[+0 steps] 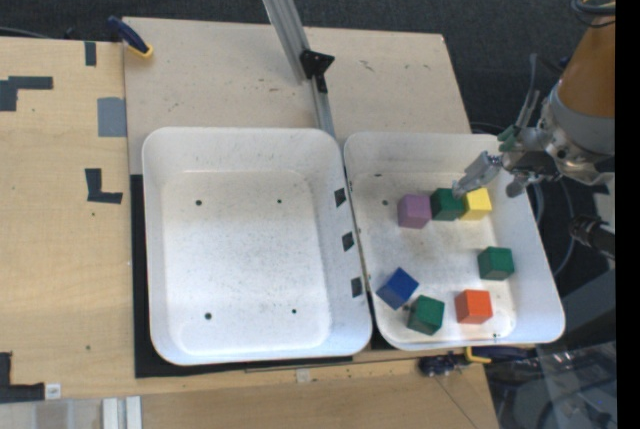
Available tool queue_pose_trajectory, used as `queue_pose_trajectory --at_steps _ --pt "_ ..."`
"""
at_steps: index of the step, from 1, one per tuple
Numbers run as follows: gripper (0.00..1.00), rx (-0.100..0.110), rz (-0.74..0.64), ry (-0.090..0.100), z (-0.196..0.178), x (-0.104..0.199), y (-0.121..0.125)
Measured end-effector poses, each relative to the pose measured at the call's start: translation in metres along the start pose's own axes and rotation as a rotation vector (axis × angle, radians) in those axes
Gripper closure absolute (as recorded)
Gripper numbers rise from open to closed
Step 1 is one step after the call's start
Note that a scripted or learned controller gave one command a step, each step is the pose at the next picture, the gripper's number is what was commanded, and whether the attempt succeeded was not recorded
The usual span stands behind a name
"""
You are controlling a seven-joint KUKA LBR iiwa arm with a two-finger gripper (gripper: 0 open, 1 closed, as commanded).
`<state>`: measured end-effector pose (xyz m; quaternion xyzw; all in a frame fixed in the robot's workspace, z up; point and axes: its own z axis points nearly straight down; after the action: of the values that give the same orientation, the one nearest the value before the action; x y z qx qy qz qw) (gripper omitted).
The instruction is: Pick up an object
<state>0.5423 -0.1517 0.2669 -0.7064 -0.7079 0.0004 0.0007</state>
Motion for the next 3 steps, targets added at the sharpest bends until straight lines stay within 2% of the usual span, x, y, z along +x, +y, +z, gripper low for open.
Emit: queue_pose_trajectory --at_steps 1,3 --pt "0.0 0.0 0.0 0.0 0.0 0.0 0.0" --pt "0.0 0.006 0.002 0.001 0.101 0.002 -0.014"
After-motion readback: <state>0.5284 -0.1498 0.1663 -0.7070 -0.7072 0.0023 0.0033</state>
